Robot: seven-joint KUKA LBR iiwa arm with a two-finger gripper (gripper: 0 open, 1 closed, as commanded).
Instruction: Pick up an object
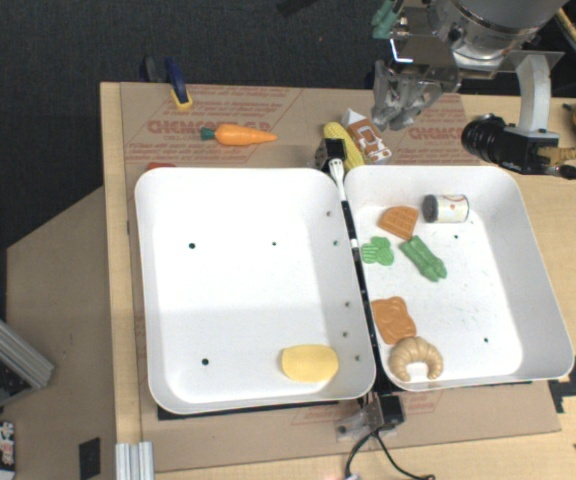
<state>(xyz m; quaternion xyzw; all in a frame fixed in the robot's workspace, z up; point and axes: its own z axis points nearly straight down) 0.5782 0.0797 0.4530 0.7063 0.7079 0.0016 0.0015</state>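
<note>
A cardboard-covered bench (pixel 118 218) on dark carpet (pixel 88 18) bears two white bins. The gripper (pixel 404 108), grip state unclear, hangs beyond the right bin (pixel 528 278), where a croissant (pixel 415 358) lies near.

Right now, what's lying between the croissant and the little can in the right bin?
In the camera view, between the croissant and the can lie a green toy and an orange slice; otherwise bare bin floor.

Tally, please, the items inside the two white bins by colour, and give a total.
Yellow: 1, the oval piece in the left bin.
Green: 2.
Orange: 2.
Tan: 1, croissant.
White: 1, small can.
Total: 7.
</note>
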